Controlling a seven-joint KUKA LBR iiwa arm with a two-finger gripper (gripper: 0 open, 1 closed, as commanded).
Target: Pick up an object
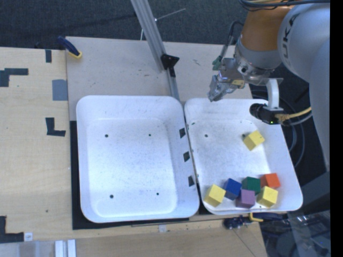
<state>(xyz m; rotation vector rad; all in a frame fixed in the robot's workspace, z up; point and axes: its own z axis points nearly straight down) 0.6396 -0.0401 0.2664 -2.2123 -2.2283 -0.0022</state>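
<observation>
Even bright light from above, soft short shadows beside the cubes in the right bin [278, 143], slight grain, arm [300, 31] a little blurred

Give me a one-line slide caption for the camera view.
Gripper above the right bin's far rim, nothing visibly held; seven coloured cubes lie in that bin.

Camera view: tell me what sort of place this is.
Probably a robotics lab grasping bench: a grey arm with its gripper over two white bins, coloured blocks in the right one, tape marks on the wooden bench.
</observation>
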